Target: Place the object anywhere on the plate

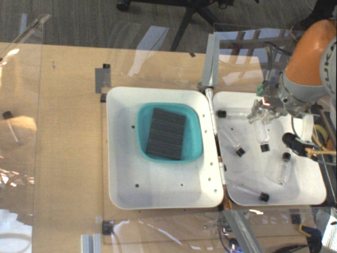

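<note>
A dark grey ribbed rectangular block lies flat in the middle of the teal plate, which sits in the left white bin. My gripper hangs over the upper part of the right bin, well away from the block. Its fingers stand apart, open, with nothing between them. The orange band of the arm shows above it at the right.
Several small clear vials with black caps lie scattered in the right bin, one just below the gripper and another further right. A metal divider runs between the bins. An office chair base stands beyond the bench.
</note>
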Robot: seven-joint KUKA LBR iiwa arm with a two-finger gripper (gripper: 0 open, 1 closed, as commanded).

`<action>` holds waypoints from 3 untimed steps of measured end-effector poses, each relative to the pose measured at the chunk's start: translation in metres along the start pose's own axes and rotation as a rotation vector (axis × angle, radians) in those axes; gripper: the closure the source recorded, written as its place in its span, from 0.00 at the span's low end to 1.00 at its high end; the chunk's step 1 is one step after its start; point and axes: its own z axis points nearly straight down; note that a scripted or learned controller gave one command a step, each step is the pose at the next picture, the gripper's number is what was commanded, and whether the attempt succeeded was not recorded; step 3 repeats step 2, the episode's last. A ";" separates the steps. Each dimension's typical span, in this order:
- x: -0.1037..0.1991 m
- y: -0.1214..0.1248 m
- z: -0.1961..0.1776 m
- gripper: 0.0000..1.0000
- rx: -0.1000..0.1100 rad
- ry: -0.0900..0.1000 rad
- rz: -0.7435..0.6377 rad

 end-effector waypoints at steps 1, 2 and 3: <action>0.050 -0.060 0.016 1.00 0.003 0.001 -0.364; 0.050 -0.060 0.016 0.00 0.002 0.001 -0.364; 0.050 -0.060 0.016 0.00 0.002 0.001 -0.364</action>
